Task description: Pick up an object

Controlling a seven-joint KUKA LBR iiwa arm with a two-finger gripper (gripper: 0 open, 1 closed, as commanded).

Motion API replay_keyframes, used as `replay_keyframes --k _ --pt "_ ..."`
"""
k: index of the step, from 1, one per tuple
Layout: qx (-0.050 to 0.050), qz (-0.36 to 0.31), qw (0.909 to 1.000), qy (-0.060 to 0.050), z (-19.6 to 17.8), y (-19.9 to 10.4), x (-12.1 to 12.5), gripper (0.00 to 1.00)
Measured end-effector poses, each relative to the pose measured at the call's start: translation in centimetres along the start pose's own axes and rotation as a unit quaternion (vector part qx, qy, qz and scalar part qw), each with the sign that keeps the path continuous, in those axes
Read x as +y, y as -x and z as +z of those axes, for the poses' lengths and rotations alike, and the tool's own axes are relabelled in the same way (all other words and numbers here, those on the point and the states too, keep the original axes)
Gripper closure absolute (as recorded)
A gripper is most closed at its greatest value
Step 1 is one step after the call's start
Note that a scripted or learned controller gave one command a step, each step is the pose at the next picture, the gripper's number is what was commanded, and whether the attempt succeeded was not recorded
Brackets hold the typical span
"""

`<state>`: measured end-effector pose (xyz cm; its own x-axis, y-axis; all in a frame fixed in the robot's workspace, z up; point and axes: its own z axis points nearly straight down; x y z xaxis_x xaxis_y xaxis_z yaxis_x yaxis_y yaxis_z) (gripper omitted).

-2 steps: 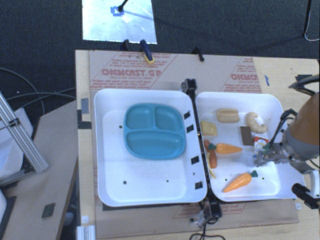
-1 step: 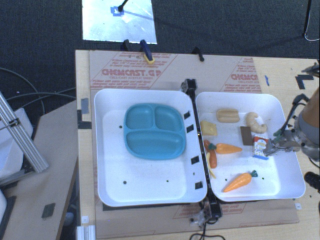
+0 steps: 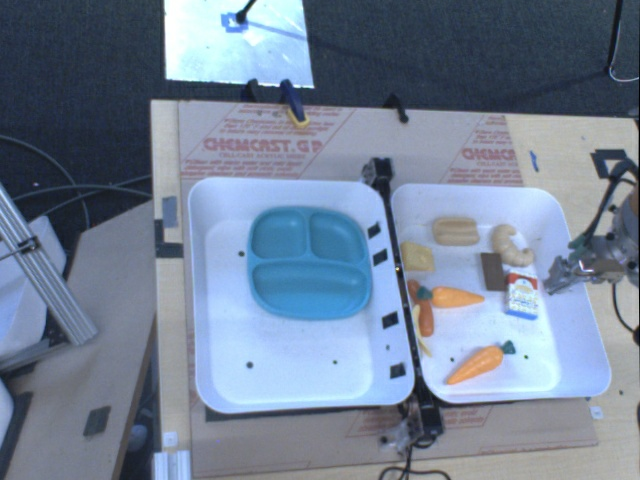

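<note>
Bare floor of right bin (image 3: 560, 343) lies open beside carton (image 3: 522, 295).

Blue tray (image 3: 308, 265) in left bin (image 3: 220, 368); toy food in right bin (image 3: 570, 368)

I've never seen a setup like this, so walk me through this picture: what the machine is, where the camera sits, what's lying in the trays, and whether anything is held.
One camera looks down at a slant on a bench. The grey robot arm's two-finger gripper reaches in from the right, over the right shallow white bin, with nothing visibly between its fingers. That bin holds toy food: two orange plastic carrots, a tan bun, a pale croissant, a yellow cheese wedge, a brown bar and a small printed carton. The left white bin holds a blue divided plastic plate.
</note>
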<state>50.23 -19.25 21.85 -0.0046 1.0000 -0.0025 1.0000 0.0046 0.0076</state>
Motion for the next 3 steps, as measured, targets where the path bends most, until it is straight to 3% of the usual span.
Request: replay_keyframes --k 1,3 --pt "0.001 0.0 1.0 -0.002 -0.6 0.0 0.1 1.0" --pt "0.002 -0.002 1.0 -0.002 -1.1 -9.6 3.8 1.0"
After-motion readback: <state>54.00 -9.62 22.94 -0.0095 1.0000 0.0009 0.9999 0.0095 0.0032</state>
